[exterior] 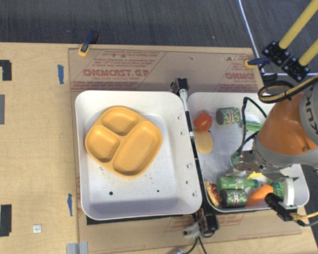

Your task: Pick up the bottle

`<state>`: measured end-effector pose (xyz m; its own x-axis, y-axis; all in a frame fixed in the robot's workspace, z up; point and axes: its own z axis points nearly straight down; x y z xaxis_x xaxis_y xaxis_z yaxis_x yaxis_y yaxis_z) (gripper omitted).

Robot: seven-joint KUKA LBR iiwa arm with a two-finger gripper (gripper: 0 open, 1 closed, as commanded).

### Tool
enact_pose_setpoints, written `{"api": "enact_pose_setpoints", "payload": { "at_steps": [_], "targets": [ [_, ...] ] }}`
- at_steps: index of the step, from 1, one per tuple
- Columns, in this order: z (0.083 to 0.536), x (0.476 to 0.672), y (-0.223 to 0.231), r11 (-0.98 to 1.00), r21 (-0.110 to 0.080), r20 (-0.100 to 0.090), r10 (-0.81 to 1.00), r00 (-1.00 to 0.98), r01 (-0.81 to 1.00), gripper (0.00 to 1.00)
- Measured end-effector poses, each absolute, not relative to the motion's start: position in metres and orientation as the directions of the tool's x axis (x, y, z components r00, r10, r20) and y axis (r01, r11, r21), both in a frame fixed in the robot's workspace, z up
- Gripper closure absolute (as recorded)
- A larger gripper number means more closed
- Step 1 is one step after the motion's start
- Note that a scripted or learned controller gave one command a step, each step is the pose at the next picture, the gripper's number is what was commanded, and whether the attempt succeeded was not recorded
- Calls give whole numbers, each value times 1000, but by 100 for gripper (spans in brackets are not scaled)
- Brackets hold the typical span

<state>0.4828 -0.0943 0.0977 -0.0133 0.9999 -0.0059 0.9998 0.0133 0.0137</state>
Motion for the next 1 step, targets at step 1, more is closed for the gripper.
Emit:
{"api": "enact_pose_setpoints", "payload": {
  "at_steps": [1],
  "targets": [
    [87,489,-94,53,3,-2,999,-53,999,100]
  ]
}}
